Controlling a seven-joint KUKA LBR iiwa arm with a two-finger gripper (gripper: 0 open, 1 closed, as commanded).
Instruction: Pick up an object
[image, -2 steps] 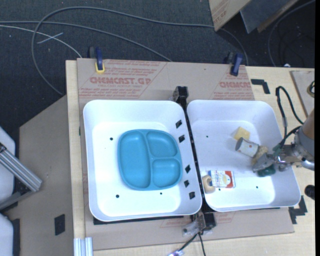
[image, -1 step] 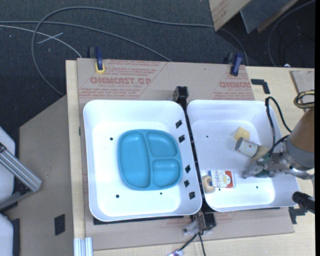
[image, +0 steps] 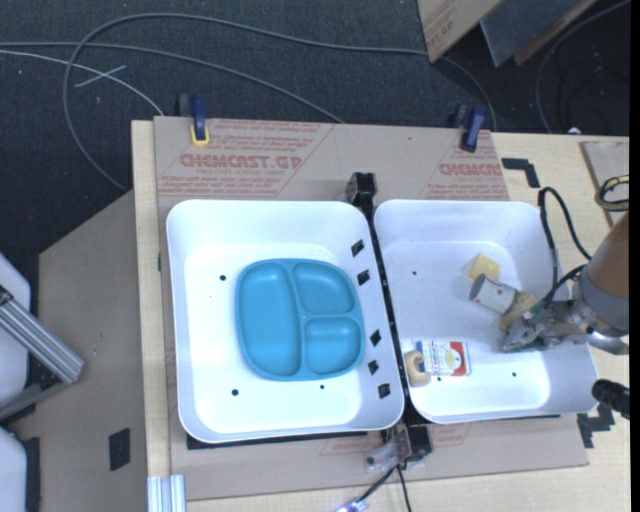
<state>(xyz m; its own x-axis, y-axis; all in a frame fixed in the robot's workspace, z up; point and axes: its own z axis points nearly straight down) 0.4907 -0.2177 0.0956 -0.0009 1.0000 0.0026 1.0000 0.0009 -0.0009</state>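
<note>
Over right bin (image: 440, 225), pincer (image: 522, 335) low, grip perhaps closed, cannot tell, cardboard-topped bench (image: 260, 160)

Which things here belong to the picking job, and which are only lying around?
Job: gripper, grey cylinder, yellow block, flat packet, right bin.

Lying about: blue divided plate, left bin, blue clamps, cables, cardboard box.

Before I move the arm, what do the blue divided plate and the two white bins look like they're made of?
Blue divided plate: likely moulded plastic; uniform colour, soft sheen, rounded compartment ridges. White bins: probably thin formed plastic, matte with smooth rounded corners, though the view can't confirm it.
</note>
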